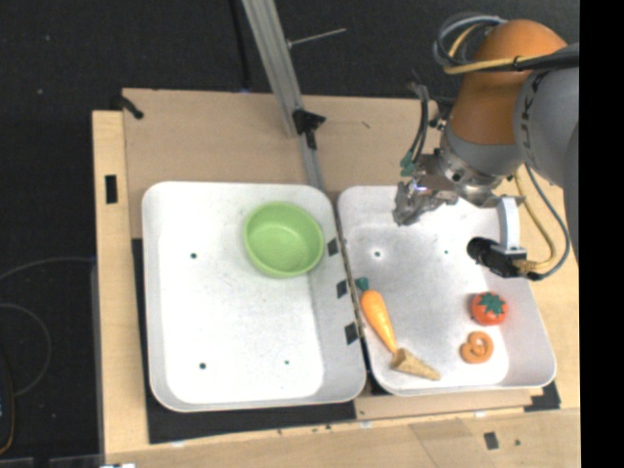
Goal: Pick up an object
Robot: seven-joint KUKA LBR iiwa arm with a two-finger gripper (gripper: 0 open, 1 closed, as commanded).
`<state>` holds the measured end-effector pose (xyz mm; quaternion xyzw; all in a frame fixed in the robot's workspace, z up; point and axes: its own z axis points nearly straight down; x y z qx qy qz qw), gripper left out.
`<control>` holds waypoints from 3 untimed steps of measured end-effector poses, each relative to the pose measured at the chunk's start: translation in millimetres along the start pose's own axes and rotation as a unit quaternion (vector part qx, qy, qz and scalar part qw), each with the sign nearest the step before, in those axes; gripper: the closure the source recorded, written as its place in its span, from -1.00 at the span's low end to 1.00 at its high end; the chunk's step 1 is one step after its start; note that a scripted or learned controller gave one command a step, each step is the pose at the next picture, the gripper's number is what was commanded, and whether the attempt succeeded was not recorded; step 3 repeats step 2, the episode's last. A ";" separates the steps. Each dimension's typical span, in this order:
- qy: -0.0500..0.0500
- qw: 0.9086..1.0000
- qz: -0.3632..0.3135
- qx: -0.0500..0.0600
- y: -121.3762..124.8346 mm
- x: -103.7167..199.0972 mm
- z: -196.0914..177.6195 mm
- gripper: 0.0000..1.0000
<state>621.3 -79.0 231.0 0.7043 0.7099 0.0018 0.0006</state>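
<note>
Nearest the camera in the right bin (517, 373): a cone wedge (415, 365), carrot (377, 320), pretzel (477, 347) and tomato (488, 307). Green bowl (284, 239) sits in the left bin (175, 359). Gripper (414, 203) hovers over the right bin's far corner; can't tell its state. Looks like approach stage, so next it needs to come down over a target.

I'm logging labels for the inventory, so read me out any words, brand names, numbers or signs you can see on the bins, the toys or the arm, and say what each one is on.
None can be read.
The green bowl, carrot, tomato, pretzel and both white bins show no print.
The gripper and the arm's orange band carry no legible marking.
</note>
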 end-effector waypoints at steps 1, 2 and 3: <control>0.000 1.000 0.000 0.000 0.9 54.3 -10.3 1.00; 0.000 1.000 -0.001 0.000 12.8 113.1 -18.8 1.00; 0.000 1.000 -0.001 0.000 12.8 113.1 -18.8 1.00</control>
